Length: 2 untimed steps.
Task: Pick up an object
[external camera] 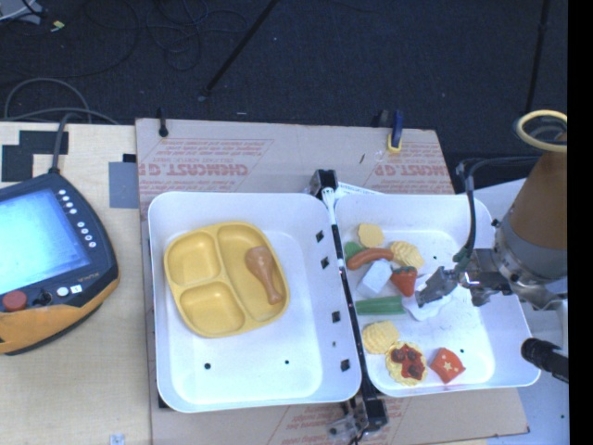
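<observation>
Your gripper (434,290) hangs low over the right bin (482,360) beside the green block (379,305), whether it grips anything I cannot tell, so lift slowly

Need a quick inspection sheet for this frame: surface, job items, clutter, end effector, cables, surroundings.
Surface: two shallow white plastic bins side by side on a cardboard sheet.
Job's things: yellow three-compartment plastic tray in the left bin, brown toy drumstick in its long compartment; toy food pile in the right bin, including a red sausage, green stick and red wedge.
Clutter: nothing seen.
End effector: low over the pile; grip unclear.
Cables: black leads on dark floor.
Surroundings: teach pendant at left.
</observation>
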Available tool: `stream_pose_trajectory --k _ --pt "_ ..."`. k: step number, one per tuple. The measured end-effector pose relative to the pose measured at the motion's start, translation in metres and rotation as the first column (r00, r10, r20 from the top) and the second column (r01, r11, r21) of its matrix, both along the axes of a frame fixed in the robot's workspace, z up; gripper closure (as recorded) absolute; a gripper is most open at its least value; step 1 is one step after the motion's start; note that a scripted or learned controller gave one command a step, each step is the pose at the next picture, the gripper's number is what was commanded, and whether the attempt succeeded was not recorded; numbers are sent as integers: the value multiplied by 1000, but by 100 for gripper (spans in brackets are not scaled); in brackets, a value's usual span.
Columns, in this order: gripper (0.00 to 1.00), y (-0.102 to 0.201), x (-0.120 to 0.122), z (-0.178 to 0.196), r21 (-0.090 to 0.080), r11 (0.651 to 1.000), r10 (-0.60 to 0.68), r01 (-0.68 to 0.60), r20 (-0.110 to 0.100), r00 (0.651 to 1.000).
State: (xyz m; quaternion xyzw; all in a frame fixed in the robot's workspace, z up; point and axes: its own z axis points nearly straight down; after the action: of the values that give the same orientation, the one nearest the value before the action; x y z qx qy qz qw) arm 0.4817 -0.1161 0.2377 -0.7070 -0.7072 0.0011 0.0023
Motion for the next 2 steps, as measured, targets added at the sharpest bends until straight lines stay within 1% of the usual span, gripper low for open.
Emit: stream_pose_trajectory --k 1,2 --pt "100 -1 0 10 1 1000 -1 1 -2 1000" --pt "100 69 -6 -54 3 1000 5 -5 -6 1000"
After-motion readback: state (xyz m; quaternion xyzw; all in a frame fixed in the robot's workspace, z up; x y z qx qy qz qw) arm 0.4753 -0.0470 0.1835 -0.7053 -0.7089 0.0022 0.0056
